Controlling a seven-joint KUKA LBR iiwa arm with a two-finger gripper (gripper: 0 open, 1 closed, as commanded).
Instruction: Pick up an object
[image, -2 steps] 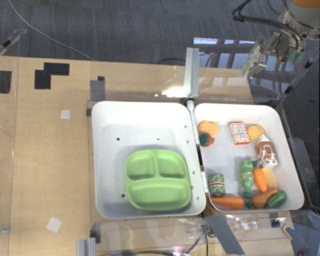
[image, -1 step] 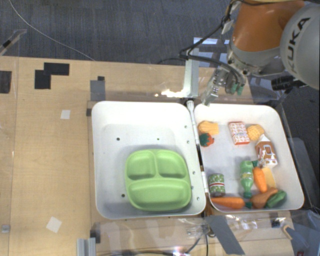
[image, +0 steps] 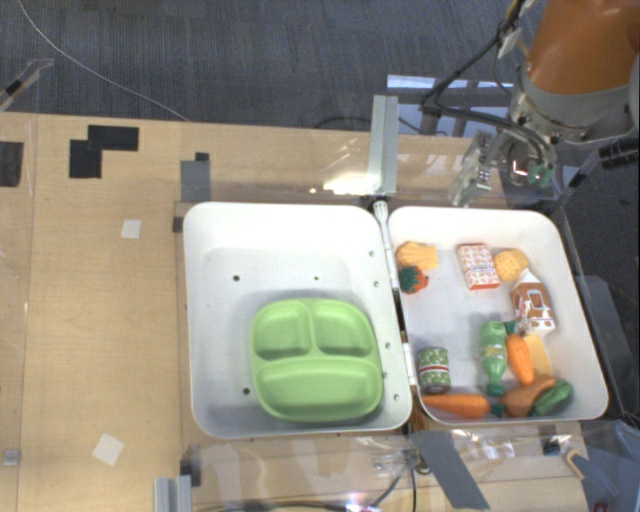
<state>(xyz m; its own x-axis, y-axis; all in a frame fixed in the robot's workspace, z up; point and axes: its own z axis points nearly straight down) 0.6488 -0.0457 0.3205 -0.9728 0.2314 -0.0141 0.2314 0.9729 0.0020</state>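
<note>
A robot lab test bench

A pale wooden bench (image: 90, 330) with black markers stuck on it bears two white bins (image: 210, 250) clamped in metal brackets (image: 384, 140); loose cables (image: 470, 65) trail over grey carpet (image: 200, 50), a grey-and-orange robot arm (image: 575, 60) reaches in, and toy food (image: 478, 266) fills one bin.

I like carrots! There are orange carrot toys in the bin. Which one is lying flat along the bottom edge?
The carrot at the right bin's near edge, beside the small can. The other carrot sits higher, pointing up among the green toys.
</note>
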